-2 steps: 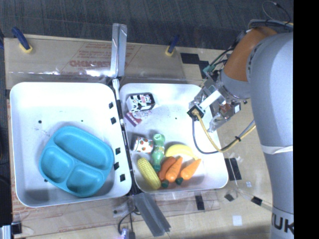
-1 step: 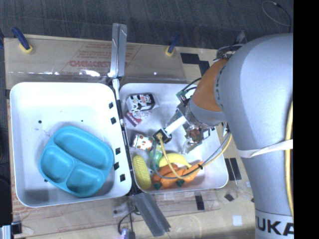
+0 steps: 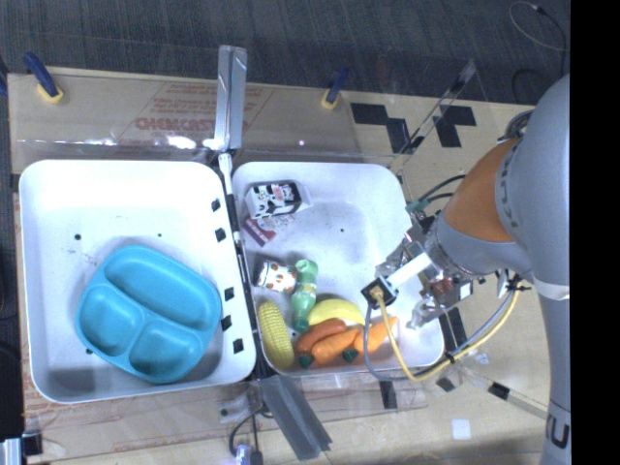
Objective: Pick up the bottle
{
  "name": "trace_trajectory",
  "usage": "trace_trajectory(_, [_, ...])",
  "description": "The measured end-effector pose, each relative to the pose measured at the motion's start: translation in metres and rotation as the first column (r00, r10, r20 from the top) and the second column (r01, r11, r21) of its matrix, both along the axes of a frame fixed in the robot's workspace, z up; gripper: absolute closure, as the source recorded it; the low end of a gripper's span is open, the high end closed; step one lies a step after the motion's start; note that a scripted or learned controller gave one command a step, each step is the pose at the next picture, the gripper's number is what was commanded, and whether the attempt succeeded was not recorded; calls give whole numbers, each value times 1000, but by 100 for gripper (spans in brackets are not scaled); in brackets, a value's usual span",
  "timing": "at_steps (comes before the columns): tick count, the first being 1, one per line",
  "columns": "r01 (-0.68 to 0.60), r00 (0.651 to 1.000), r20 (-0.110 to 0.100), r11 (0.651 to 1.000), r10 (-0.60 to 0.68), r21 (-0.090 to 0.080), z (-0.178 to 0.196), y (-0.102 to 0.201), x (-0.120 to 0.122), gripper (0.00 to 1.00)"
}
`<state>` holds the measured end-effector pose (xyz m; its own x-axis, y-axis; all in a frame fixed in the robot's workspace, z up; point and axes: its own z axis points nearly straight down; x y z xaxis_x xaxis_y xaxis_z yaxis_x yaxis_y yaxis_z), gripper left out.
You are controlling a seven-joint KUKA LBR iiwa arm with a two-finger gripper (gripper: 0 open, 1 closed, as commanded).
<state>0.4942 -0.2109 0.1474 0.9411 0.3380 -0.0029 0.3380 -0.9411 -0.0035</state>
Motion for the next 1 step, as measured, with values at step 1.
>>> trace_trajectory(1, [-57,998,-3,998,57,0,-57,101,46,0])
